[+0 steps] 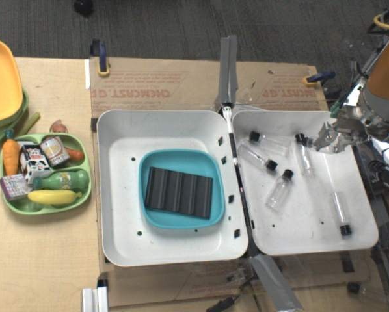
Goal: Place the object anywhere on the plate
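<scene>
Camera view, looking down on the bench: the left shallow white bin point(116, 194) holds a teal rounded-square plate point(149, 174), and a dark grey ribbed rectangular block point(179, 191) lies flat on the plate, approx. centred.

The right shallow white bin point(360, 229) holds several small clear plastic vials w/ black caps. One vial point(261, 138) lies near the bin's upper left; a second vial point(257, 156) lies just below it at a slant; a third vial point(279, 188) sits mid-bin, cap up-screen; a fourth vial point(304, 153) lies upper centre; a fifth vial point(339, 213) lies towards the lower right, cap at its bottom end.

The metal two-finger gripper point(326, 142) comes in from the right edge, over the right bin's upper right part, just beside the fourth vial. Can't tell how the claw stands: tips too blurred against the white bin.

Left of the bins, a green divided tray point(84, 194) carries toy food, incl. a yellow banana point(51, 197) and an orange carrot point(10, 156).
</scene>
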`<state>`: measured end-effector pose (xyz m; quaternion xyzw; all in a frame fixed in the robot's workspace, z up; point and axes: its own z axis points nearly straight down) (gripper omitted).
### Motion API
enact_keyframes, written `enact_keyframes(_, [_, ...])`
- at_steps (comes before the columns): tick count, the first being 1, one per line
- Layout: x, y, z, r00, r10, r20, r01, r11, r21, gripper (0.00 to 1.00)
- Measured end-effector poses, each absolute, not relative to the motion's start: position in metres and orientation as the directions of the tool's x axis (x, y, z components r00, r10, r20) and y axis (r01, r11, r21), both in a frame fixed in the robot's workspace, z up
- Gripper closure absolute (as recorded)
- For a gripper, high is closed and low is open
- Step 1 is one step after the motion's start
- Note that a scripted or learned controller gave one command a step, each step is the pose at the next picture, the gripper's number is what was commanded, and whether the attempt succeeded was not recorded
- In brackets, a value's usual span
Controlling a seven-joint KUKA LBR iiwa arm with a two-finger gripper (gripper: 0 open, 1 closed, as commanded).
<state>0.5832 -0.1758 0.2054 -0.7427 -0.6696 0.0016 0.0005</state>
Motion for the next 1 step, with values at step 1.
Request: enact_keyframes(1, [0.5833, -0.1758, 0.2056, 0.104, 0.995, -0.002, 0.995, -0.104, -0.003, 0.00])
